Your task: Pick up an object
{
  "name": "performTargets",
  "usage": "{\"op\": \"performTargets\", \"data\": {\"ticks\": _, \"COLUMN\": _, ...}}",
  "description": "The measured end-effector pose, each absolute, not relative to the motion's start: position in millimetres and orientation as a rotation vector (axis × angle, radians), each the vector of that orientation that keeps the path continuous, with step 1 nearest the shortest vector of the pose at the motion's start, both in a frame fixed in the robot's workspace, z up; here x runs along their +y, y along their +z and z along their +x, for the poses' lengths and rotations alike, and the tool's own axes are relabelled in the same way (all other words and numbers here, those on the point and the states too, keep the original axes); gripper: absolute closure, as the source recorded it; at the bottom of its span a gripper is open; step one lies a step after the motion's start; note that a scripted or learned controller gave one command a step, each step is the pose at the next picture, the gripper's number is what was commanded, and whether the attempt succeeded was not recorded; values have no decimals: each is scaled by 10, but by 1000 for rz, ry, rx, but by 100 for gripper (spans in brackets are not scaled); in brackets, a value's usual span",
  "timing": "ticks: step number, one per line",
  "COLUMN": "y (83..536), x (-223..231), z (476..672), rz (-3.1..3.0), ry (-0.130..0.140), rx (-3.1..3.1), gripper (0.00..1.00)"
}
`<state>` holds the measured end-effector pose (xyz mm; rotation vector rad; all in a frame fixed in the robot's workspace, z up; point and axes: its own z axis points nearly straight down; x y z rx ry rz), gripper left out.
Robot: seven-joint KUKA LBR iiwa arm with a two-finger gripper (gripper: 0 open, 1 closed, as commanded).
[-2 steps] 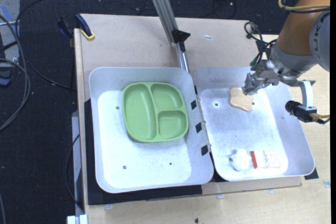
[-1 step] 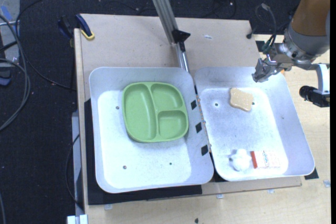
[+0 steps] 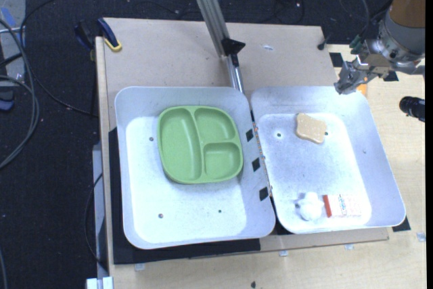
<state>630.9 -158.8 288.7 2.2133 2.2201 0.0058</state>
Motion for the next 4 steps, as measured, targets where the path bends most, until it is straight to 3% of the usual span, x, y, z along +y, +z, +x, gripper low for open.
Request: {"op": "performTargets", "data": {"ticks": 4, "y": 2381, "x": 482, "z": 5616, "rz": 2216, "ry": -2, "rx": 2231, "gripper": 100}}
